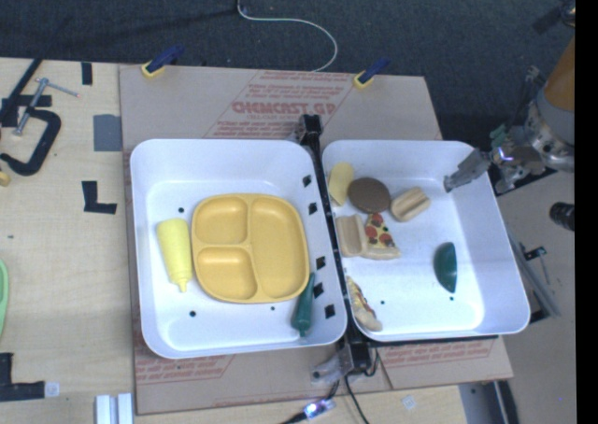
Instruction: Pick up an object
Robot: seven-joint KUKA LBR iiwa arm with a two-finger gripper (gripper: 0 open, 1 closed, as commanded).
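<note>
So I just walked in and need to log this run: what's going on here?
A robot arm reaches in from the right, its gripper hovering over the upper right rim of the right bin, holding nothing. That bin holds toy food: a brown patty, a bun, a pizza slice and a dark green piece. The left bin holds a yellow divided plate and a yellow bottle.

You have two bins side by side: in the left bin (149, 170) a divided plate (250, 247) sits mid-bin, a bottle (175, 252) just left of it. In the right bin (505, 273), a round patty (369, 193) lies between two pieces near the back, a pizza slice (378, 235) in front of it, and a pepper (446, 265) well to the right
</note>
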